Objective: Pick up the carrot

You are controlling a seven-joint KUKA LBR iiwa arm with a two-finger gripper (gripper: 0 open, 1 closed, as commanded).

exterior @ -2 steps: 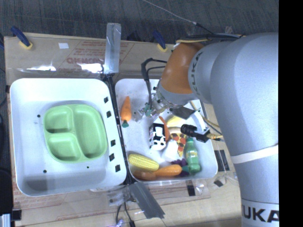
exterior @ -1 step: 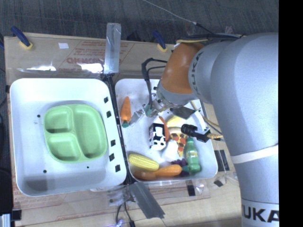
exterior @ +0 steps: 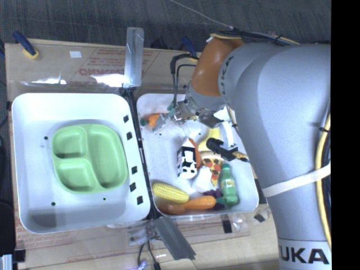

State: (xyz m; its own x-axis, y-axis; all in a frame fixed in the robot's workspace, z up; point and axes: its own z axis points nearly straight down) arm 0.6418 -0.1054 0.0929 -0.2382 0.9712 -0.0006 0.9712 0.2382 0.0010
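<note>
Big and grey, the robot arm (exterior: pixel 281 139) fills the right side, closest to us, with its orange band (exterior: pixel 211 66) up at the far end. It bends down into the right bin (exterior: pixel 147 107), at the far part of it. Its claw (exterior: pixel 179 112) sits low there, and I cannot tell how it is set — it is too small and dark to make out.

Just to the left of the claw, in the far left corner of the right bin, lies a little orange thing with a bit of green (exterior: pixel 152 119). It looks like it could be a small carrot, but I am not sure.

A long orange carrot (exterior: pixel 194 204) lies at the near end of the same bin, well apart from the claw. It lies sideways, its long way going left to right, just near of the corn (exterior: pixel 170 192) and just left of the green bottle (exterior: pixel 228 185). A black-and-white toy cow (exterior: pixel 187 163) stands between the claw and that carrot.

To reach the long carrot, the claw would have to come toward the near side — past the cow.

The left bin (exterior: pixel 22 151) holds a green tray (exterior: pixel 89 157).
</note>
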